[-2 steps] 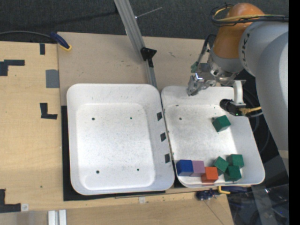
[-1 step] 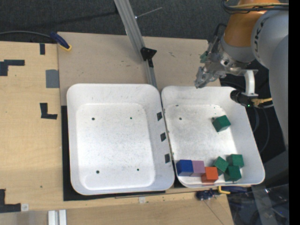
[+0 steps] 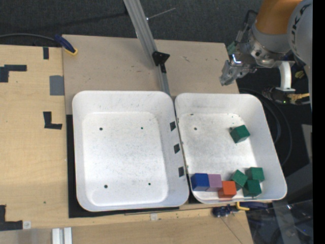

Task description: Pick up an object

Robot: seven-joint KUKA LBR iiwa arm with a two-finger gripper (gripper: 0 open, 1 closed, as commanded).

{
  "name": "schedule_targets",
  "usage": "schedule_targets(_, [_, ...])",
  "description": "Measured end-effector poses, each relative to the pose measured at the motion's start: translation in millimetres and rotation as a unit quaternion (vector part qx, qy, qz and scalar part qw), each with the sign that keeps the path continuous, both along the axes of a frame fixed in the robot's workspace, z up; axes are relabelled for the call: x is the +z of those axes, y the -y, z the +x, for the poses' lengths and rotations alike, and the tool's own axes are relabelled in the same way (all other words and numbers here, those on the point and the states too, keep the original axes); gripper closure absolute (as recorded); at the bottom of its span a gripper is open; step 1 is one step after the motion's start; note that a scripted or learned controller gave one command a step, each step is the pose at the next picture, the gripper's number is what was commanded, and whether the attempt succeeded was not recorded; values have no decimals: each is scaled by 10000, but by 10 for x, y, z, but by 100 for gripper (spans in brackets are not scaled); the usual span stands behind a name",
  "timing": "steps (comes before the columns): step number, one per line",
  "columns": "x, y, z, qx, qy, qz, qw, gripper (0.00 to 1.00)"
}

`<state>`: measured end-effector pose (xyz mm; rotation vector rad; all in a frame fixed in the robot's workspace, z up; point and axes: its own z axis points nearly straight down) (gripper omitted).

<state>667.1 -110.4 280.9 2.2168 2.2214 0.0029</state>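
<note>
Nearest the camera, along the near wall of the right bin [image 3: 269, 136], sits a cluster of six blocks: one blue block [image 3: 200, 181], one purple block [image 3: 215, 181], one orange block [image 3: 228, 188], and three green blocks [image 3: 239, 177] [image 3: 256, 174] [image 3: 252, 187]. Blue, purple and orange stand in a row, each touching the next. The three green ones crowd just beside the orange block in the near right corner.

A fourth green block [image 3: 239, 133] lies alone toward the far right of the same bin, well apart from the cluster. Total count: seven blocks, four of them green.

Two white bins stand side by side; the left bin [image 3: 81, 136] holds no blocks.

The gripper [image 3: 229, 73] hangs beyond the far rim of the right bin, over the bench, carrying nothing. Partial lettering "UK" is readable on the arm [image 3: 284, 19] at the right edge.
</note>
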Motion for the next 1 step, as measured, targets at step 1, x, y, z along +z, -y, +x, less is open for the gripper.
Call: schedule_targets(1, [-161,-568,-4,19,-29,9,10000,100])
